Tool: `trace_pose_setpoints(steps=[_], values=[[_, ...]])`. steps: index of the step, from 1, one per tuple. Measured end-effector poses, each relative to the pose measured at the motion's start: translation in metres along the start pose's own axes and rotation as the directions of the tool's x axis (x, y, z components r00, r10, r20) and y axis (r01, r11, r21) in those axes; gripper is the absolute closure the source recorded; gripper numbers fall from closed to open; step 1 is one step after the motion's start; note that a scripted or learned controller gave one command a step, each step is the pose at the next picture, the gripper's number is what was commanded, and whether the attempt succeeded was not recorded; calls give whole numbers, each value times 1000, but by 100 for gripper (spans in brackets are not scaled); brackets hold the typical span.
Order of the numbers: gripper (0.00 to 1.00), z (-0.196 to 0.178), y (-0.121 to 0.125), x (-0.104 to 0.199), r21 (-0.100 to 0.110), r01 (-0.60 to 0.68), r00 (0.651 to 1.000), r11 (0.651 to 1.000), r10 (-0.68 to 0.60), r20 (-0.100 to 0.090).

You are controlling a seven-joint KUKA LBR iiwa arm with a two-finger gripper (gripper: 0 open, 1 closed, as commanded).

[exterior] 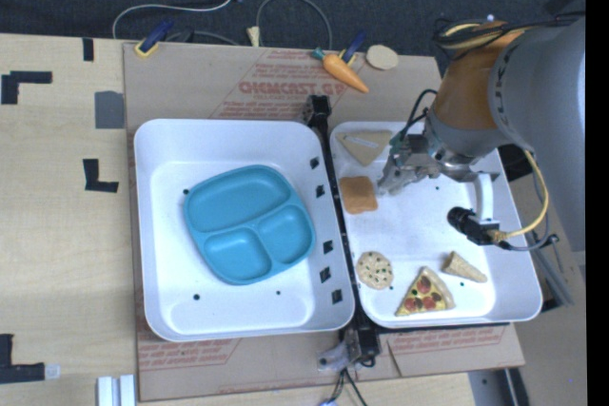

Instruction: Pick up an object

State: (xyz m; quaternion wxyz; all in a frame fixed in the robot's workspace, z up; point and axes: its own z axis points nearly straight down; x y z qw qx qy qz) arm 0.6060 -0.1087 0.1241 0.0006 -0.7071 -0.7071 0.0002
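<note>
Pincer (392,178), grip unclear, hovers over right bin (519,299) near bread slice (359,195).

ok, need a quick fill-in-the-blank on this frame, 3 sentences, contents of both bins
The left bin holds a divided plate coloured ____.
In the right bin, the toy pizza slice lies just right of the ____.
Outside the bins, on the cardboard beyond them, lies a toy ____.

Missing words: blue; cookie; carrot

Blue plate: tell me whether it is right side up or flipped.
Right side up. The blue plate lies flat in the left bin with its three hollow compartments facing up.
</note>
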Motion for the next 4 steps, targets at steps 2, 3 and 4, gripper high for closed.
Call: trace_pose_setpoints(steps=[2, 3, 4], values=[[0, 39, -1, 7, -2, 1, 1000, 1000, -1, 3], [0, 38, 48, 16, -4, 3, 1000, 1000, -3, 2], [0, 37, 15, 13, -6, 1, 1000, 1000, -1, 3]])
